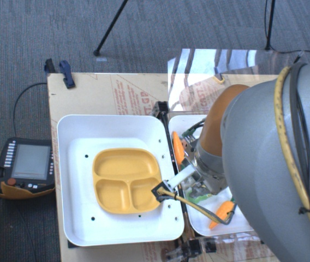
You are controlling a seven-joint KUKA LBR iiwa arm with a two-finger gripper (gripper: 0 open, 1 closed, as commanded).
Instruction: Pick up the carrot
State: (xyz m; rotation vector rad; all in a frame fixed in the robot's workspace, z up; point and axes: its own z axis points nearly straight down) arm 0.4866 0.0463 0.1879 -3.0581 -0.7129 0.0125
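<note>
Right bin (pixel 198 229) crowded: carrot (pixel 222 212) near front rim, tool (pixel 190 187) state unclear.

Arm (pixel 264 162) hides most of right bin (pixel 220 231); end effector (pixel 196 182) unclear

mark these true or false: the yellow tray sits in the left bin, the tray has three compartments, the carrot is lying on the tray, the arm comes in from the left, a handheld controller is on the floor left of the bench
1. The yellow tray sits in the left bin. True.
2. The tray has three compartments. True.
3. The carrot is lying on the tray. False: it lies in the right bin, near its front edge.
4. The arm comes in from the left. False: it reaches in from the right, over the right bin.
5. A handheld controller is on the floor left of the bench. True.
</note>
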